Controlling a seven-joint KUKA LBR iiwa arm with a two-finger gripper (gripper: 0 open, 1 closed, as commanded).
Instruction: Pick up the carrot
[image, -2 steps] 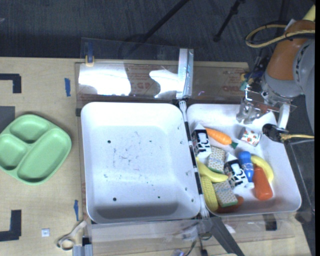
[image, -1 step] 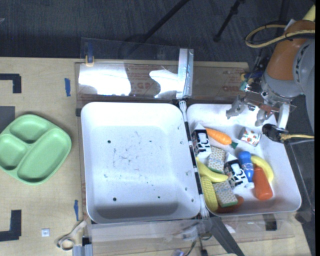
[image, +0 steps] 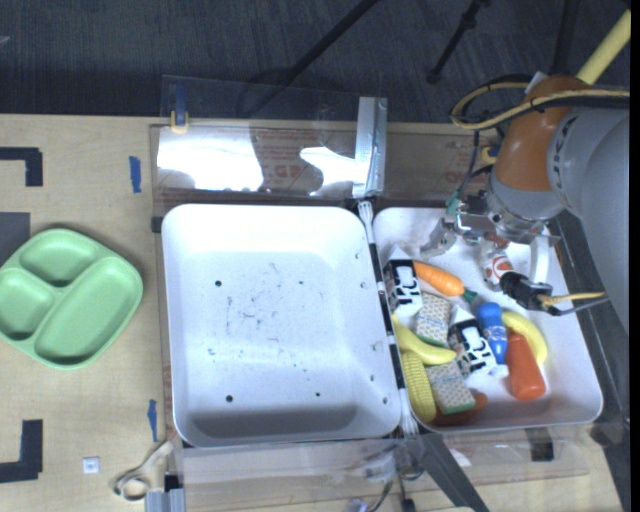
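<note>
The carrot (image: 438, 278) is orange and lies in the right bin (image: 580, 395), near its back left, pointing left and slightly away. Its left tip is beside a black-and-white packet (image: 402, 285). My gripper (image: 462, 228) hangs over the back of the right bin, just above and to the right of the carrot and apart from it. The grey arm with its orange band (image: 528, 155) reaches in from the right. Nothing shows held in the gripper.
The right bin is crowded with a yellow banana (image: 424, 346), a second banana (image: 531, 334), an orange bottle (image: 526, 370), a blue bottle (image: 490, 320), corn (image: 421, 392) and a sponge (image: 434, 320). The left bin (image: 190, 300) sits alongside. A green divided plate (image: 66, 297) lies on the bench at far left.
</note>
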